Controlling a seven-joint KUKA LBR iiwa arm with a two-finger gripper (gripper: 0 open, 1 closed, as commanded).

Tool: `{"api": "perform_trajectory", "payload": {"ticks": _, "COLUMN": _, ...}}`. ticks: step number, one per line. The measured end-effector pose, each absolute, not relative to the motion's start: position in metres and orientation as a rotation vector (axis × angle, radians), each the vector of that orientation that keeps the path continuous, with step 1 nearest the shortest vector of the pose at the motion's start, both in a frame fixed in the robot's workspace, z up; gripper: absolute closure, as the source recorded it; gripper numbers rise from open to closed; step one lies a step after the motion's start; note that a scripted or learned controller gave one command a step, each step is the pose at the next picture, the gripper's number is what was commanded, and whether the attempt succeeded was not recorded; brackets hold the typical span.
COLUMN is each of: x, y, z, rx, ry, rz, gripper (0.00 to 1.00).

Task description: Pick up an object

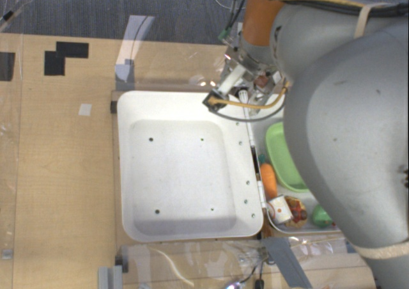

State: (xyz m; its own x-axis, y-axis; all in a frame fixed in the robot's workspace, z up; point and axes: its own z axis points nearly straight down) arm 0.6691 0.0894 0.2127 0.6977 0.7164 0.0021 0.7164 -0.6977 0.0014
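The right bin holds several objects, and the grey arm hides most of it. I see a pale green bowl, an orange carrot-like piece, a small white and red item and a green piece in it. My gripper hangs over the back edge where the two bins meet, above and behind the green bowl. Nothing shows held at the gripper.
The left white bin lies in the middle of the view, with its wall beside the carrot. The bench around it is pale wood with black marks at the back left. The arm's bulk covers the right side.
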Motion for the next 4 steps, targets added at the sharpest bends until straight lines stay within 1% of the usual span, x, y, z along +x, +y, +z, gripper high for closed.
{"api": "perform_trajectory", "payload": {"ticks": 1, "x": 0.643, "y": 0.013, "z": 0.288, "rx": 2.968, "ry": 1.026, "rz": 0.006, "gripper": 0.0}}
{"api": "perform_trajectory", "payload": {"ticks": 2, "x": 0.646, "y": 0.095, "z": 0.184, "rx": 2.984, "ry": 0.989, "rz": -0.001, "gripper": 0.0}}
{"api": "perform_trajectory", "payload": {"ticks": 3, "x": 0.66, "y": 0.052, "z": 0.302, "rx": 2.957, "ry": 1.061, "rz": 0.007, "gripper": 0.0}}
{"api": "perform_trajectory", "payload": {"ticks": 4, "x": 0.659, "y": 0.118, "z": 0.162, "rx": 2.985, "ry": 0.983, "rz": -0.001, "gripper": 0.0}}
